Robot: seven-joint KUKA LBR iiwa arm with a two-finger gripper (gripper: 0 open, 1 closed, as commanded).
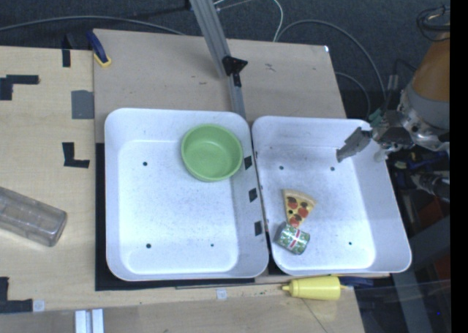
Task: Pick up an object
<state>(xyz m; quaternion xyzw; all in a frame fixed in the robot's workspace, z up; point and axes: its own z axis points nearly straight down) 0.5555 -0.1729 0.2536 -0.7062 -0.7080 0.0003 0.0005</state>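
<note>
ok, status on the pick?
Gripper over right bin's upper right, nothing held. Pizza slice and can lie untouched. Nothing in the way.

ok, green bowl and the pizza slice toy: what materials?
Green bowl: likely plastic, an even matte green with a soft sheen on the rim. Pizza slice toy: probably plastic or rubber, flat printed-looking colours; too small to tell further.
</note>
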